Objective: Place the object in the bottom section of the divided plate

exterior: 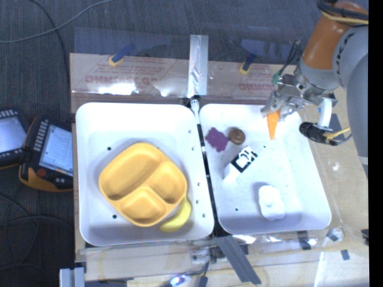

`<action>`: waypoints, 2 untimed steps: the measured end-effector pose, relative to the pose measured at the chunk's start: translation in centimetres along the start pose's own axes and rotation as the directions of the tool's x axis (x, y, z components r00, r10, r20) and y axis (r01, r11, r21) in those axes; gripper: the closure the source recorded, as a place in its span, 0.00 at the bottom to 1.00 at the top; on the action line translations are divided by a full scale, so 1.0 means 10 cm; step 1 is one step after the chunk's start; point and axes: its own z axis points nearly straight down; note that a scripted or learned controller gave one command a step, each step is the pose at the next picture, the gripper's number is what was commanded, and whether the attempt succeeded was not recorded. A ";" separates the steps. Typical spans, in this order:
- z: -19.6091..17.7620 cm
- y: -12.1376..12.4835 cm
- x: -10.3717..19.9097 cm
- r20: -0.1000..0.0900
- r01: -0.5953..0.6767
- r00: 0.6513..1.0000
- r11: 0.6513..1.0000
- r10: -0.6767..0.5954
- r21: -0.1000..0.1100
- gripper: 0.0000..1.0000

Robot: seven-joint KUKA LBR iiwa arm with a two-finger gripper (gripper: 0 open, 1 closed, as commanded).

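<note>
Pincer (pixel 276 111) clamped on orange carrot (pixel 272 124) above right bin (pixel 311 160); divided plate (pixel 142 183) in left bin (pixel 90 160).

The end effector (pixel 276 113) hangs low, seemingly pinching something orange.

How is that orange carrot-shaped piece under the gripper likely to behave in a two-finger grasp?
The carrot tapers to a point, so it may slip from a pinch near the tip. It looks like a smooth, stiff plastic toy, probably light. It hangs point-down right below the gripper in the right bin; being round, it would likely roll if dropped.
</note>
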 end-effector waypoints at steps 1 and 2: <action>0.95 -0.24 0.36 0.001 -0.061 0.998 0.998 0.061 0.015 1.00; 0.95 -0.17 0.53 0.009 -0.221 0.975 0.975 0.221 0.026 1.00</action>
